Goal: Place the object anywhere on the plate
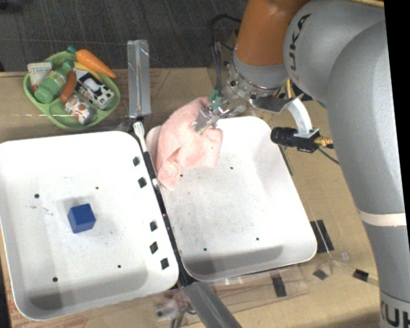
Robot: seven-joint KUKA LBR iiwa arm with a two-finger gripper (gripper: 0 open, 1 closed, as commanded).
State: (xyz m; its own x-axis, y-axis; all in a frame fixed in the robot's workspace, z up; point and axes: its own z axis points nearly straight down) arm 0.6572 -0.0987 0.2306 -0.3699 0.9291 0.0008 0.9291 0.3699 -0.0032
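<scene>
A pink cloth hangs bunched over the back left corner of the right bin. Its top edge is pinched in my gripper, which is shut on it just above the bin's back rim. The cloth's lower folds trail down onto the bin floor near the divider. A green plate sits on the bench beyond the left bin, at the upper left, heaped with toy food such as a carrot.
A blue cube lies on the floor of the left bin, left of centre. The arm's big grey body fills the right side. A grey metal bar stands between the plate and the gripper.
</scene>
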